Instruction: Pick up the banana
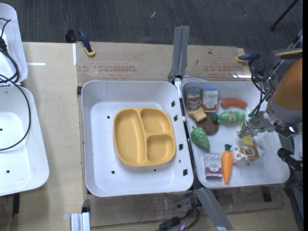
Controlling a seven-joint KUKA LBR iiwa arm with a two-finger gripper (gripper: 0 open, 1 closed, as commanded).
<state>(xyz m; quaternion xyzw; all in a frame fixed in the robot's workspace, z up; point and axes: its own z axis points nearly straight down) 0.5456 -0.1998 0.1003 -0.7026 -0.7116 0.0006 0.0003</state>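
Bench with two white bins. Left bin (96,143): yellow tray (143,136). Right bin (269,174): can (193,98), carton (210,100), sausage (233,103), green bottle (230,117), carrot (227,163). Gripper (249,129) low at the bin's right side; finger opening cannot be told. Banana (247,139), a yellow bit, lies directly under and just near of the fingertips, apparently touching.

The bench (53,61) is a pale wooden surface with a sheet of printed cardboard (144,61) lying toward twelve o'clock. Two shallow white bins rest on it side by side: the left bin (96,143) at center, the right bin (269,172) at three o'clock.
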